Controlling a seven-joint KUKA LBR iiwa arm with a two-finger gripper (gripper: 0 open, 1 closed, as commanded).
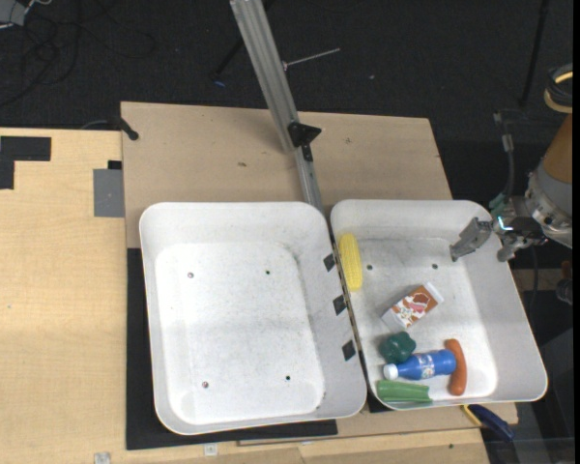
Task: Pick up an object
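My gripper hangs over the far right edge of the right bin, its two fingers spread open with nothing between them. Down in the bin lie a yellow corn cob along the left wall, a small red and white carton in the middle, a dark green lump, a blue and white bottle, an orange-red sausage shape and a green pod near the front. All of them lie left of and in front of the gripper, apart from it.
The left bin sits beside the right one, joined by black clips. A slanted metal rail rises behind the bins. The arm's wrist stands off the right bin's far right corner.
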